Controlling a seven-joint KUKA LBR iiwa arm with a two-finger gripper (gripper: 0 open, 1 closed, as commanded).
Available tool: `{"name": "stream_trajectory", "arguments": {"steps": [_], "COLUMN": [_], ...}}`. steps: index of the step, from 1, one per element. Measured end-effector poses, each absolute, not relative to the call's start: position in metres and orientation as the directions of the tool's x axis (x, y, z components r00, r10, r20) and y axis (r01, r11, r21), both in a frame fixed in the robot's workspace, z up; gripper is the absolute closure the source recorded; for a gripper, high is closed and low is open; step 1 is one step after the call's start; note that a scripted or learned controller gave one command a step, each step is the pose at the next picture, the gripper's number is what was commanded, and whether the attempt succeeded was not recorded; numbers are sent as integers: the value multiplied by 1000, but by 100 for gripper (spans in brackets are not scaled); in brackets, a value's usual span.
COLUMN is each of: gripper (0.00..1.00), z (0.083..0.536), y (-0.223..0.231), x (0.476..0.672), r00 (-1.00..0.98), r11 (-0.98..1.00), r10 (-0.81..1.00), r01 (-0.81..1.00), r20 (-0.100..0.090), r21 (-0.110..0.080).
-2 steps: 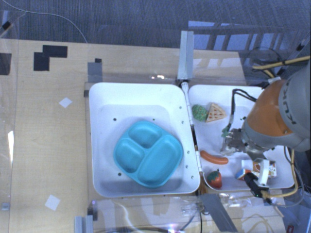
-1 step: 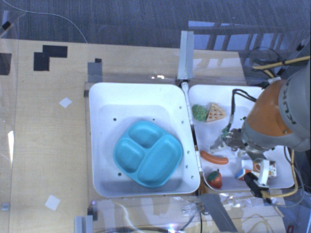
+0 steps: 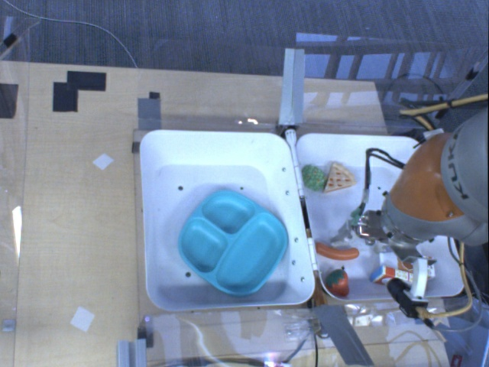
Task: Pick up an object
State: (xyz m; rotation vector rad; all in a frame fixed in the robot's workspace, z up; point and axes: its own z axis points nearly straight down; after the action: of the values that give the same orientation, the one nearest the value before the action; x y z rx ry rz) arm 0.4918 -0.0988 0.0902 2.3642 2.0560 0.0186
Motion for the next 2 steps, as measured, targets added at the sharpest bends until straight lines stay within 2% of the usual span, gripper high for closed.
{"name": "stream_trajectory", "arguments": {"steps": [1, 2], "gripper": [0, 0], "z": [89, 170], "y": [-96, -95], "x": [582, 606], "r00": [159, 101], "r11": [-159, -101], "r10": [987, 995], "r01": [987, 995], "r20": [0, -1], "r21": [12, 5]}}
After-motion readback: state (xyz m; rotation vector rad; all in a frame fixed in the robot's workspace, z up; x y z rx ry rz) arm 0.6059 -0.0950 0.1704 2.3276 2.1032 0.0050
